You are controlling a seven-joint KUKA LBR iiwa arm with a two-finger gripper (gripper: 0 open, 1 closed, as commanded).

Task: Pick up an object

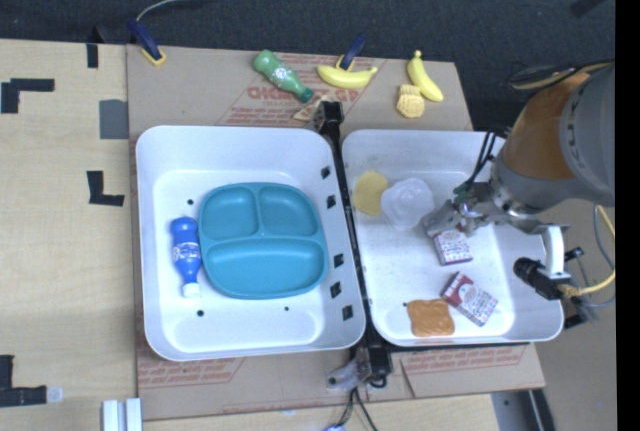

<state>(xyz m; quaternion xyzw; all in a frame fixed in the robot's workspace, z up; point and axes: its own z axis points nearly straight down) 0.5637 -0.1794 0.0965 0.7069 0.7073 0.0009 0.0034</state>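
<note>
My gripper (pixel 447 219) is low over the middle of the right bin (pixel 520 324), reaching in from the right. Just below it lies a small red-and-white packet (pixel 453 247), touching or nearly touching the gripper's tip. To the gripper's left sit a clear plastic cup (pixel 407 201) and a yellow round piece (pixel 370 191). A second red-and-white packet (pixel 470 298) and an orange slice of toast (pixel 431 317) lie near the bin's front edge.
The left bin (pixel 160 169) holds a blue divided plate (pixel 264 239) and a blue bottle (pixel 185 254). Behind the bins on the cardboard lie a green bottle (pixel 282 74), two bananas (pixel 346 75) (pixel 424 79) and a corn piece (pixel 409 102).
</note>
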